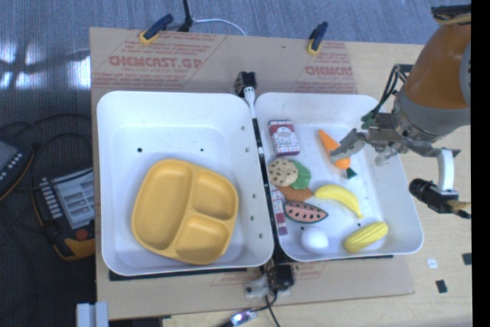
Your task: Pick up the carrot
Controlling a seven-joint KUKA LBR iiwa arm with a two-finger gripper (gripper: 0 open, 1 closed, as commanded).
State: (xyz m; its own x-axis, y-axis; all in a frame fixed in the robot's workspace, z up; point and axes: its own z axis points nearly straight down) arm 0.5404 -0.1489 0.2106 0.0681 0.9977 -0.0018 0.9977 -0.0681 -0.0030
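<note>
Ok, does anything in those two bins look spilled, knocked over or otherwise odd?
Nothing stands out. The yellow divided tray lies flat in the left bin; the carrot, banana and other toy foods lie loose in the right bin.

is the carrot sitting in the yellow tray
No, the carrot lies in the right bin, while the yellow tray sits in the left bin.

The arm reaches in from the right — gripper (pixel 363 149) low, fingers spread apart.
</note>
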